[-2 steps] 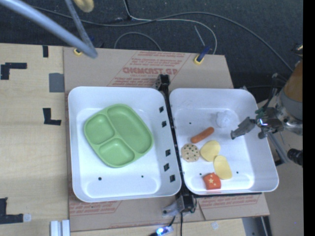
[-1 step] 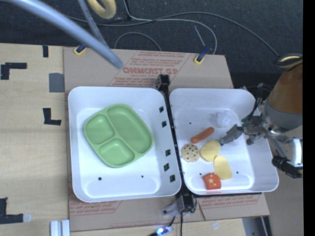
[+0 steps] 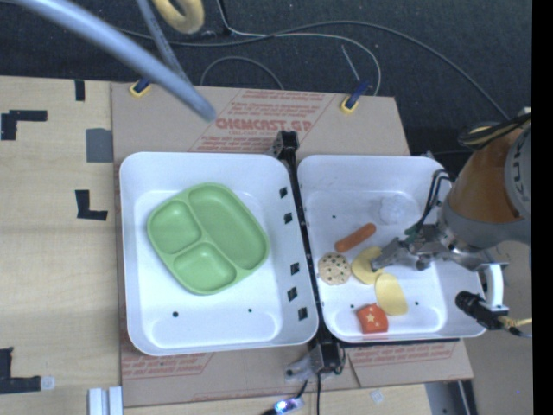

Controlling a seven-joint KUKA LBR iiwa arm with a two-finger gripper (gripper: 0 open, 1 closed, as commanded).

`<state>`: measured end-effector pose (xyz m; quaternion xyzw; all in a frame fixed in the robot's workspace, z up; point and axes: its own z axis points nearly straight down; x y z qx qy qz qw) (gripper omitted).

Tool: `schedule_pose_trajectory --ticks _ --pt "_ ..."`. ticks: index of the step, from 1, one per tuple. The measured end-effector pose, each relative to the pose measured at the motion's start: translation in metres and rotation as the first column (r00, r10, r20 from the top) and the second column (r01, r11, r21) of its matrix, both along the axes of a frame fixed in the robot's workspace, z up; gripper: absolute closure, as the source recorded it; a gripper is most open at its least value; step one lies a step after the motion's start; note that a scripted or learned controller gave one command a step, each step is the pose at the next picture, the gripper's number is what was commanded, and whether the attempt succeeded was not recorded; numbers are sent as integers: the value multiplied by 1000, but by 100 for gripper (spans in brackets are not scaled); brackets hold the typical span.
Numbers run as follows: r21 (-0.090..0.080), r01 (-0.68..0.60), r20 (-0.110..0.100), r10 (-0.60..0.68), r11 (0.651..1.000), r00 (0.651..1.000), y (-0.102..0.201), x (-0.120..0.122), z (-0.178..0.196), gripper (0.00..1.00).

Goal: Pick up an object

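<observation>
Camera view, looking down at a slant, shows the right bin [image 3: 346,173] holding a small cluster of toy food items. A yellow slice [image 3: 366,264] lies near the bin's middle, with the gripper [image 3: 388,255] low over it, its tip at the slice's right edge; whether the fingers are parted or closed cannot be told from this angle, and nothing is seen clamped between them. Just left of the slice sits a round speckled cookie [image 3: 333,269]. Above them an orange sausage [image 3: 355,237] lies tilted, and below a second pale yellow piece [image 3: 390,294] lies beside a red block [image 3: 372,318] with a small yellow mark on top. A faint clear disc [image 3: 395,207] rests near the bin's far wall.

The grey arm [image 3: 492,199] with its orange band reaches in from the right.

The left bin [image 3: 138,232] holds a green divided tray [image 3: 207,237] with three compartments.

Both bins sit on a cardboard sheet [image 3: 259,115] printed in red; the large line seems to read "CHEMCAST GP", while the smaller lines are too blurred to read.
</observation>
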<state>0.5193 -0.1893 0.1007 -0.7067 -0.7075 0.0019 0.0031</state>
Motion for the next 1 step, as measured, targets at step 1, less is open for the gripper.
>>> schedule_pose_trajectory --ticks 1 --pt "-1 -1 3 1 1000 1000 0 1 13 100"
